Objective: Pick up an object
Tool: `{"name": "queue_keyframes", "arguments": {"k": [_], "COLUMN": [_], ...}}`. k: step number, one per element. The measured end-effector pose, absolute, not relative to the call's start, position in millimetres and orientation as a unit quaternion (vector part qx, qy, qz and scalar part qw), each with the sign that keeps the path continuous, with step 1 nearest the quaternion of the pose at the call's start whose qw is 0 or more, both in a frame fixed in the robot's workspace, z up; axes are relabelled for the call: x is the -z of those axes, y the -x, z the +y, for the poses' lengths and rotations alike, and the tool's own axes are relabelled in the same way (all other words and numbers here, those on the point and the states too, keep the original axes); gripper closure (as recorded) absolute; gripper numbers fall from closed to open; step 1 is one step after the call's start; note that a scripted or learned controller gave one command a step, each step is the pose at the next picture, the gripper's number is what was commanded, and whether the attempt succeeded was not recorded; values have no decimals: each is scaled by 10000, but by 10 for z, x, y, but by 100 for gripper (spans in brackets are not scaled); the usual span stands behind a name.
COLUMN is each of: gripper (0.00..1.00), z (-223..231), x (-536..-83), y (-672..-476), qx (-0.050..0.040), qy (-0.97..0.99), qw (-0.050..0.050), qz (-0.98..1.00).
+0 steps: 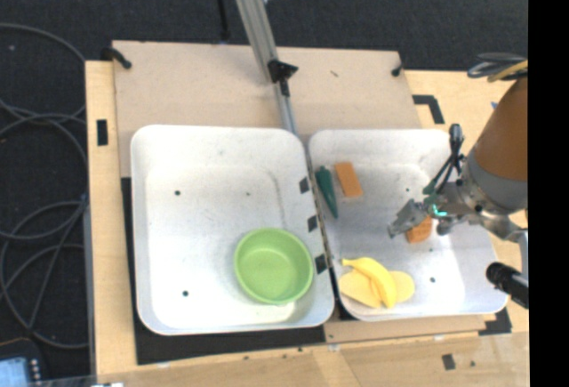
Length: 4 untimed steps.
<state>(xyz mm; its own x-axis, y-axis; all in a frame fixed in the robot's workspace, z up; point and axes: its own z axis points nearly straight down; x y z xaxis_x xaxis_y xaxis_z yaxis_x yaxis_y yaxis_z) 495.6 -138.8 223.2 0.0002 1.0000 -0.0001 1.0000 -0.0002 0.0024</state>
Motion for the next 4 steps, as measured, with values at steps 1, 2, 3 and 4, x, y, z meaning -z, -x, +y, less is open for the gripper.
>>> {"name": "queue_keyframes", "arguments": {"k": [1, 2, 3, 4], "gripper": [0, 0, 0, 100], "z": [-1361, -1456, -1472, -1474], "x": [-1803, -1211, -1012, -1129], "y": [-4975, -4961, -4971, -4988], "qx": [12, 18, -2, -25], "qy": [-7075, -7075, -7079, -7096], "qw": [-6, -12, 13, 32], "qz": [7067, 7067, 7063, 7046]}}
